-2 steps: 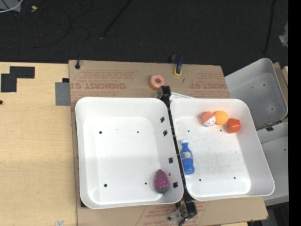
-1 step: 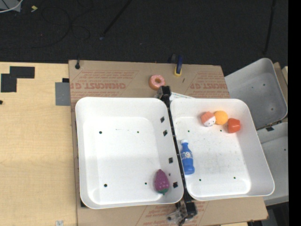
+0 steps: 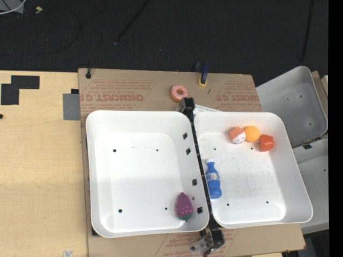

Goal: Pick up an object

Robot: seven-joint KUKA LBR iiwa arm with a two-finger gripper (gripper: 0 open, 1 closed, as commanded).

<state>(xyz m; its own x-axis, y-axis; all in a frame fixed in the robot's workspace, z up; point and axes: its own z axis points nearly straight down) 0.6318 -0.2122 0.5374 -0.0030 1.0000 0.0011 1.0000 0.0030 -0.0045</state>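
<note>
The left bin [image 3: 102, 143] holds a purple, berry-shaped toy [image 3: 184, 206] near its front right corner. In the right bin [image 3: 289, 197], a small blue bottle [image 3: 213, 179] lies close to the left wall. At the back of that bin three things sit in a tight row: a pink and white piece [image 3: 237, 135], an orange ball [image 3: 251, 133] and a red-orange block [image 3: 266, 142].
A pink doughnut-shaped ring [image 3: 179, 93] lies on the cardboard sheet [image 3: 134, 90] behind the bins. A blue and yellow clamp [image 3: 203, 75] grips the cardboard's back edge. A grey metal tray [image 3: 295, 100] leans at the right. Black clips run along the divide between the bins.
</note>
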